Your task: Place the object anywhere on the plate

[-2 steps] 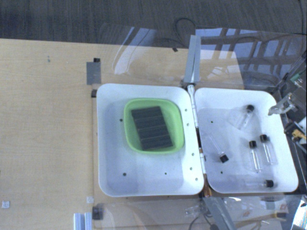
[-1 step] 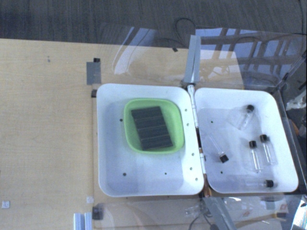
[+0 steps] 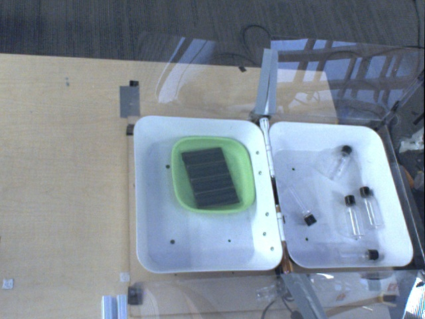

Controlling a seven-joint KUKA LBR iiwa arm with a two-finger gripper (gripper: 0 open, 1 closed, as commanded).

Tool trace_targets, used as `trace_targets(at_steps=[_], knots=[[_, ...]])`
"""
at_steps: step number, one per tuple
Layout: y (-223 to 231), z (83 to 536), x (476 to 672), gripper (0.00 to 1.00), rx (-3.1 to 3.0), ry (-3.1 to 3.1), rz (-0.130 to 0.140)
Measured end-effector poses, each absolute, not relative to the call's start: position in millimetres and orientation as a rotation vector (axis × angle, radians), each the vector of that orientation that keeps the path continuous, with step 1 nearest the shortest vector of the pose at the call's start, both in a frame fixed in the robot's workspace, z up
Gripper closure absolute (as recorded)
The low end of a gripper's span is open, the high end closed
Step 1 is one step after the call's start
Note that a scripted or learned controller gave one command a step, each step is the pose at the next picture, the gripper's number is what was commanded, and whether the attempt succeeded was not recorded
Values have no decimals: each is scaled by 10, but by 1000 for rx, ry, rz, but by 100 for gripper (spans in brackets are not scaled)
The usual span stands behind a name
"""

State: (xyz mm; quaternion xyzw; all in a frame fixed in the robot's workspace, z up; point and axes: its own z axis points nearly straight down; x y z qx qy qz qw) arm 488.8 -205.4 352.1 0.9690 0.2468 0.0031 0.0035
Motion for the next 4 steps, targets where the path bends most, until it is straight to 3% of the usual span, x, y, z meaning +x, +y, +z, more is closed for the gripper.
trace_targets(at_steps=[1, 2, 4], knots=[[-2054, 3179, 4886, 0, 2936, 1110, 6], [-2033, 3640, 4888, 0, 2827, 1352, 10], [-1960, 3647, 4892, 0, 2444, 1961, 7]])
